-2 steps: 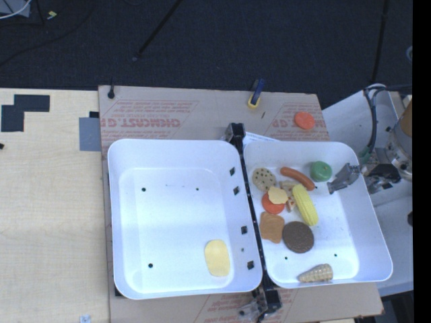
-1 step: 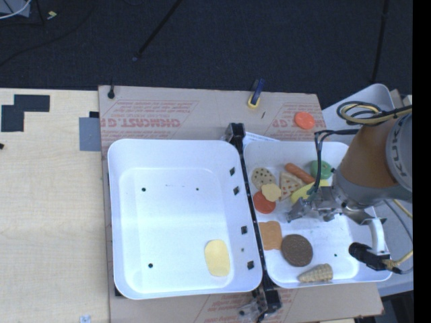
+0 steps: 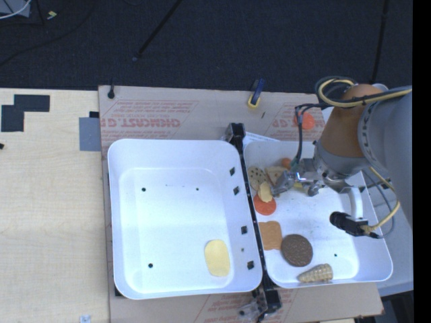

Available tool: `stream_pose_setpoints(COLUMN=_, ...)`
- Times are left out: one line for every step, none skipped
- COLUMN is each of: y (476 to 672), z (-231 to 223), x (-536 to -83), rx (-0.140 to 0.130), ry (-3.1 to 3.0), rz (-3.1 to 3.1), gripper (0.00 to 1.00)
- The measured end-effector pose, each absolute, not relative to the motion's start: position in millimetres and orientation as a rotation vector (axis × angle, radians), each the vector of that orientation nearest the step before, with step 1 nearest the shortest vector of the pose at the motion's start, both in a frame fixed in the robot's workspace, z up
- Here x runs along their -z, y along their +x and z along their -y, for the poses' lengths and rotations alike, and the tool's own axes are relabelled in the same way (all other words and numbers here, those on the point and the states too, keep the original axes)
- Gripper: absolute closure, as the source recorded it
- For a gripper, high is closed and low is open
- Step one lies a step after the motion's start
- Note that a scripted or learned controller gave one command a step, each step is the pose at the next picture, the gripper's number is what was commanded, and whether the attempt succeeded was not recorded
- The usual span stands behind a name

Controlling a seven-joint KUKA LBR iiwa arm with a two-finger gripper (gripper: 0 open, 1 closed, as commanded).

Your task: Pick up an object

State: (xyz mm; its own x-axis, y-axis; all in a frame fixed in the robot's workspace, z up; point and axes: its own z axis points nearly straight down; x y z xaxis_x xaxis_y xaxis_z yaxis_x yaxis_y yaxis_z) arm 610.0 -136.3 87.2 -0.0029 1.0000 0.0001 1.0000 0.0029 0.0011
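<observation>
Claw low at the right bin's left wall
The gripper (image 3: 286,180) sat just right of a small pale-yellow oval piece (image 3: 265,192) atop a red disc (image 3: 264,206); jaw state unclear, perhaps empty

Red print runs along the cardboard sheet (image 3: 176,113) under the bins, just above the left bin (image 3: 124,155). It appears upside down and mirrored, and its letters cannot be made out. More red print at the sheet's bottom edge is too small to read.
</observation>
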Motion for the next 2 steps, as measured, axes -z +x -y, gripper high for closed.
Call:
stream_pose_setpoints(y=641.3, z=152, x=-84, rx=0.014, ry=2.231, rz=-2.231, gripper=0.0)
stream_pose_setpoints(y=642.8, z=169, x=-87, rx=0.006, ry=2.226, rz=-2.226, gripper=0.0)
